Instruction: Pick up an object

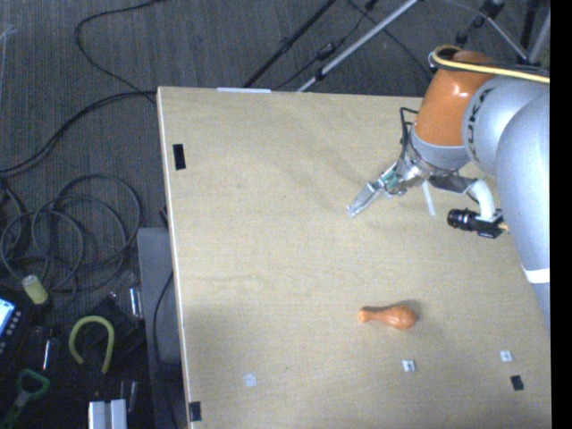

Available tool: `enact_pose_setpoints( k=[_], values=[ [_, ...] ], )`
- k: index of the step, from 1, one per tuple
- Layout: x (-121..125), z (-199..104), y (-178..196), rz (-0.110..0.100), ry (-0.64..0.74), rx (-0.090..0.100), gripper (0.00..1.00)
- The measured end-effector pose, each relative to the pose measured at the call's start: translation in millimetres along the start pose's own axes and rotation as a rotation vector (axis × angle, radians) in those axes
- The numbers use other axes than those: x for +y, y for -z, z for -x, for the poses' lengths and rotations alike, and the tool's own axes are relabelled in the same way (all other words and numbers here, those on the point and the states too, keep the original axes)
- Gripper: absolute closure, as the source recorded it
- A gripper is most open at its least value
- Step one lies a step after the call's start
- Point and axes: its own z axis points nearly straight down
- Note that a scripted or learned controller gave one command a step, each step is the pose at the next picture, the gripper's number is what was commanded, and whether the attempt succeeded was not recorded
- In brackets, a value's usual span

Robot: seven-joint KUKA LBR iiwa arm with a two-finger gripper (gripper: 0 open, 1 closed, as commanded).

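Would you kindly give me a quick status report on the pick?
Pincer above bare tabletop, nothing between its tips. Orange object lying flat, well apart from it, nearer the camera. Nothing in the way.

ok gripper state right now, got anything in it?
gripper: cannot tell open or closed at this size; nothing visible in it. It sits above the tan surface, apart from the orange object.

The gripper [357,206] hangs over the bare tan tabletop [268,239]. An orange pear-shaped object [391,315] lies well apart, nearer the front edge.
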Motion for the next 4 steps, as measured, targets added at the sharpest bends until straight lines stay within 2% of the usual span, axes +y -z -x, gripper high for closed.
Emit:
enact_pose_setpoints(
  k=[1, 2, 3, 4],
  values=[
    [1, 0, 10, 0.002, -0.001, -0.001, 1.00],
    [7, -13, 76, 0.002, -0.094, 0.001, 1.00],
    [14, -51, 80, 0.000, -0.328, 0.002, 1.00],
    [14, -51, 80, -0.001, -0.328, 0.002, 0.00]
  ],
)
